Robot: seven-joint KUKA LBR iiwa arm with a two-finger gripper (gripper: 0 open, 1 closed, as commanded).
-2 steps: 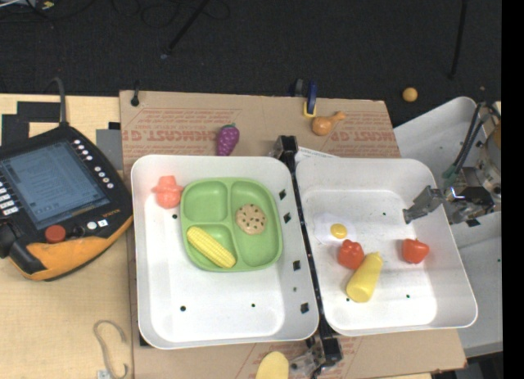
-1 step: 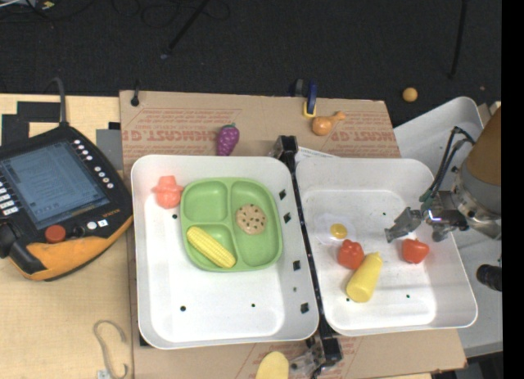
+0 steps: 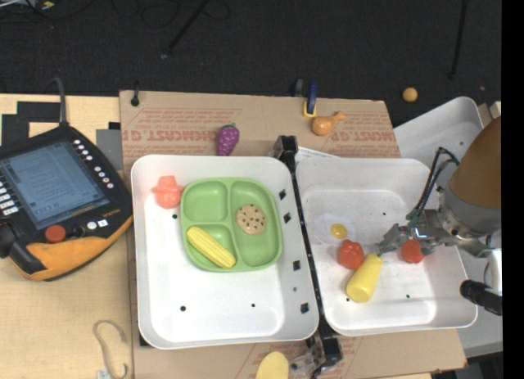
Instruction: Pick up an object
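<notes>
From the overhead camera, the gripper is low inside the right bin, reaching in from the right. A small red object sits right at its tips, and looks to be between the fingers or touching them; the view is too coarse to say which. Whether the fingers are apart or closed cannot be told here, so I would not call it a grasp.

If that red piece is the target, it lies directly under and slightly to the near side of the fingertips, so the coming move is a matter of closing and lifting rather than travelling. It is roundish, with no clear long axis.

Just to the left of the gripper, toward the bin's middle, lies a yellow bottle; its long axis runs slantwise, upper end pointing back toward the gripper. A red pepper touches the bottle's upper end on the far-left side. A small yellow piece lies beyond that, further left and a little farther back. None stands between the fingertips and the red object.

Well to the left, the other bin holds a green tray with corn and a cookie, and a pink toy beside it.
</notes>
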